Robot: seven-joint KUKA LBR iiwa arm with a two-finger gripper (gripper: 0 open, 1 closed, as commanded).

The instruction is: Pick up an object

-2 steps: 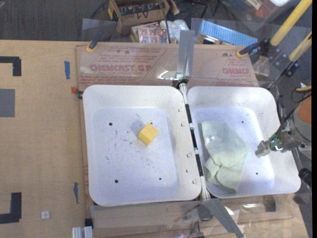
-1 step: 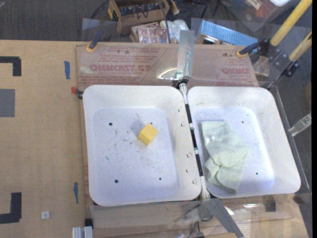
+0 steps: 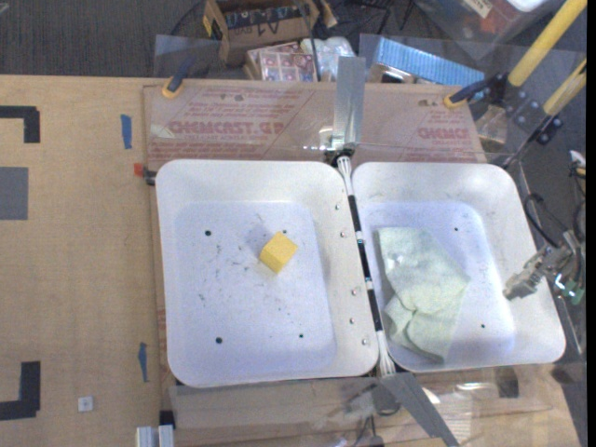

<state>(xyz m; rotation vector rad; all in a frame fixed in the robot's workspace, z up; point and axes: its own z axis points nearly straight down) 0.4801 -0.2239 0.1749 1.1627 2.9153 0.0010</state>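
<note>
A small yellow block (image 3: 277,252) lies near the middle of the left bin (image 3: 186,212). A crumpled pale green cloth (image 3: 424,291) covers the front centre of the right bin (image 3: 494,203). My gripper (image 3: 527,281) reaches in at the right bin's right rim, low over it and faint against the background. It is off to the right of the cloth, apart from it, and far from the yellow block. Nothing shows in its grasp.
A metal divider post (image 3: 348,101) stands behind the seam between the bins. Cardboard sheets (image 3: 242,124) and cluttered boxes (image 3: 279,59) lie behind them. Yellow-handled clamps (image 3: 540,45) and cables (image 3: 545,222) crowd the right side. The wooden bench (image 3: 65,277) spreads out to the left.
</note>
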